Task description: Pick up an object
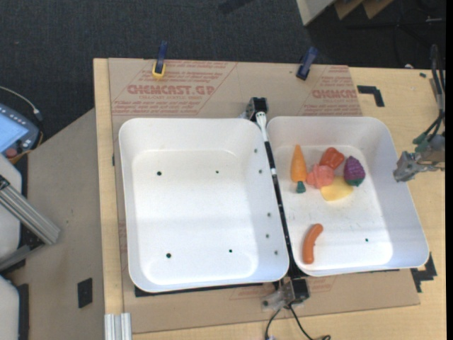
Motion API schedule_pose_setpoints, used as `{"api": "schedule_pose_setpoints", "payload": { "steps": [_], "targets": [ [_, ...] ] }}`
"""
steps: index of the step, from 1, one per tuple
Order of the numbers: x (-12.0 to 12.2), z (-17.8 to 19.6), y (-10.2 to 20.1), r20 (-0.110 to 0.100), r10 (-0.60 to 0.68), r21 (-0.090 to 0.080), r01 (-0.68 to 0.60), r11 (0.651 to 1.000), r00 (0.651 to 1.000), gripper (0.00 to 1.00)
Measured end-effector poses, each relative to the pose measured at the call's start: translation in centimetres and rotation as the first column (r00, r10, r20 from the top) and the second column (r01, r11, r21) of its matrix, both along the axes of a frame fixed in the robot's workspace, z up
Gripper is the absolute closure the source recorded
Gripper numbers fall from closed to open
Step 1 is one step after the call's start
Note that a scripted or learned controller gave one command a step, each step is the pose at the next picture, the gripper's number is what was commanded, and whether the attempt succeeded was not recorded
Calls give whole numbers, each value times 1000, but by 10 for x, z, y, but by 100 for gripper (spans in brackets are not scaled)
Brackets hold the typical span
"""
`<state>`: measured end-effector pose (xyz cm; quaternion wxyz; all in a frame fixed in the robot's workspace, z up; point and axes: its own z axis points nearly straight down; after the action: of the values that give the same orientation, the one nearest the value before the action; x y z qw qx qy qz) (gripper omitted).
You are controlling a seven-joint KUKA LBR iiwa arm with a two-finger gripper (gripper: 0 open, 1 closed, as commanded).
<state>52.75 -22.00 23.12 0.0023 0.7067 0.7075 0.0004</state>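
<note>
The right bin (pixel 379 137) holds several toy foods. An orange carrot (pixel 299 165) lies upright in the picture near the bin's left wall. To its right sit a red pepper (pixel 330 157), a purple fruit (pixel 354 170), a pink piece (pixel 320 177) and a yellow lemon (pixel 337 191), all bunched and touching. An orange-red sausage (pixel 312 243) lies alone nearer the front. My gripper (pixel 410 166) hangs over the right rim of this bin, small and grey, to the right of the purple fruit and apart from every object.
The left bin (pixel 134 190) sits beside the right one, split off by a black divider (pixel 272 183). Both rest on a cardboard sheet (pixel 212 83) held by a yellow clamp (pixel 160 66) and a blue clamp (pixel 307 62). Cables trail at the front edge (pixel 283 307).
</note>
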Motion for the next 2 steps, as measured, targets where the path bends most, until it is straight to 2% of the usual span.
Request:
{"api": "schedule_pose_setpoints", "payload": {
  "steps": [1,2],
  "targets": [
    [-34,120,84,11,8,2,-8,1000,1000,100],
    [-33,161,158,5,8,3,-8,1000,1000,100]
  ]
}}
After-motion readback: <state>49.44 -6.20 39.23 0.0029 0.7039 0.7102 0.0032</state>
